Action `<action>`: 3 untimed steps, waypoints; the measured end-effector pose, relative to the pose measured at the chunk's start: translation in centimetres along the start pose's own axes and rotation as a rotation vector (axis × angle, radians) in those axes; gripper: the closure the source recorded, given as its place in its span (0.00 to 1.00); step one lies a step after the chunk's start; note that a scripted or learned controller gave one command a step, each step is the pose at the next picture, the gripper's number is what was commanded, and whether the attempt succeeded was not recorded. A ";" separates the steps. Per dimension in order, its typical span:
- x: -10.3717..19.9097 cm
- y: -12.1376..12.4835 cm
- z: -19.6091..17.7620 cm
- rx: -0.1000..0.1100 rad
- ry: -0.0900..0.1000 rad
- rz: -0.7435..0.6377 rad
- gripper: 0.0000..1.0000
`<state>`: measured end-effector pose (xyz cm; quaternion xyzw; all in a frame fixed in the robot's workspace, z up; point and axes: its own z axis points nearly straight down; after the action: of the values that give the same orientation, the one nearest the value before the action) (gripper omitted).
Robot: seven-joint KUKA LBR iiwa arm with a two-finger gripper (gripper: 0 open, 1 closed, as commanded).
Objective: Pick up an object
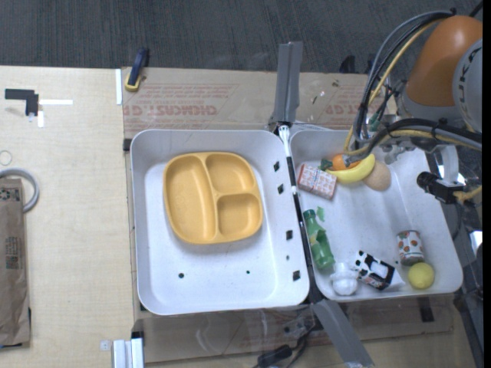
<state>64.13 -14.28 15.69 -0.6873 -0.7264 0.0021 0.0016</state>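
Observation:
The right bin (441, 232) holds several objects. A yellow banana (354, 171) lies at its far end with a small orange piece (337, 162) and a tan rounded object (377, 177) beside it. A red and white box (316, 181) sits next to them on the left. A green bottle (317, 240) lies along the left wall. At the near end are a white lump (344, 284), a black and white toy (374, 270), a small patterned can (410, 246) and a yellow ball (420, 275). My gripper (393, 150) hangs over the bin's far right part, just right of the banana, under the cables.
The left bin (149, 228) holds a yellow divided plate (213, 198). A grey divider bar (288, 83) rises between the bins at the back. The arm's body and orange band (449, 52) fill the upper right. A brown paper bag (11, 259) lies at the far left.

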 end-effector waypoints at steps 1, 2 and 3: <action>-5.0 1.5 -9.8 -0.003 -0.001 0.003 0.00; -6.0 1.5 5.7 -0.005 -0.001 -0.166 0.00; -5.9 -0.8 1.8 -0.004 -0.001 -0.240 0.00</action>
<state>63.69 -20.22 13.94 -0.5952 -0.8035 0.0008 0.0002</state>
